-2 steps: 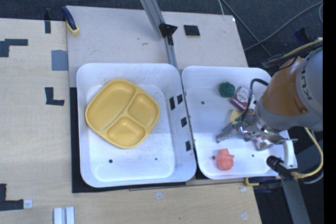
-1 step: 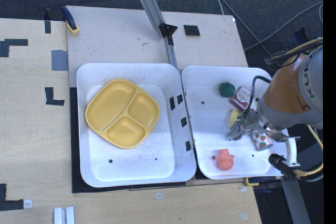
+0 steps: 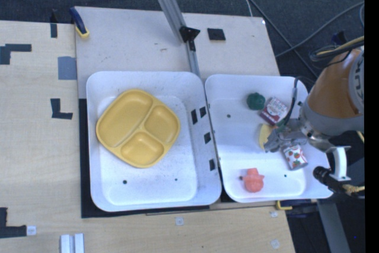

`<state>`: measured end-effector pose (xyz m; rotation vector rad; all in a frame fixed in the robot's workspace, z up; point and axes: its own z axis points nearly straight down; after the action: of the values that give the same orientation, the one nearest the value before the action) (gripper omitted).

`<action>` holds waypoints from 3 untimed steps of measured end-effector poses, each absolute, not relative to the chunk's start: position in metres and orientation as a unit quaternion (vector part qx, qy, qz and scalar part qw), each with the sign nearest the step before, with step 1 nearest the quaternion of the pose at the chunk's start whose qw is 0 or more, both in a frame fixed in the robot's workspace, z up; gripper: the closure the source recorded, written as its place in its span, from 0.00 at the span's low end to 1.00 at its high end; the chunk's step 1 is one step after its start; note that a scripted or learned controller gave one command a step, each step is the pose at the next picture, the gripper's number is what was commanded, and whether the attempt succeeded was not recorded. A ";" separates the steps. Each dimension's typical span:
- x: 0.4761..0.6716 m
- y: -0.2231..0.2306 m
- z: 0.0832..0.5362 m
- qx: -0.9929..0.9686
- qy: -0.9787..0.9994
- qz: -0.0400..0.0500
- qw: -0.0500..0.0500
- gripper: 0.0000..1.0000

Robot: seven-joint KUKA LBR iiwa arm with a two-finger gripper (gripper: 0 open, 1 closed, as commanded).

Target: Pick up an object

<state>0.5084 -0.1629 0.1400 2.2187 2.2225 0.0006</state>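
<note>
- Yellow plastic tray point(image 3: 138, 127), three moulded compartments, lies in left bin point(image 3: 100, 186).
- Metal gripper point(image 3: 279, 140) low in right bin point(image 3: 234, 186), finger state indiscernible.
- Beside it: small printed carton point(image 3: 294, 156).

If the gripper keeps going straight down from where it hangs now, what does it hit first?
Most likely the yellow object beneath the gripper, or bare floor of the right bin beside it; depth is unclear from this slanted view.

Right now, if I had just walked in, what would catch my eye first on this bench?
Likely the big yellow divided plate, lying alone in the left bin. Next, the grey and orange arm reaching in from the right, its gripper low among small things in the right bin: a green ball, two little printed packets and a red toy near the front.
</note>
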 end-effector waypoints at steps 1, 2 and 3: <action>0.514 -0.159 0.183 0.706 0.708 0.000 0.001 1.00; 0.513 -0.157 0.225 0.706 0.708 0.000 0.000 1.00; 0.523 -0.099 0.215 0.705 0.710 0.000 -0.001 1.00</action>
<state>0.5228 -0.0988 0.2150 2.2150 2.2307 -0.0003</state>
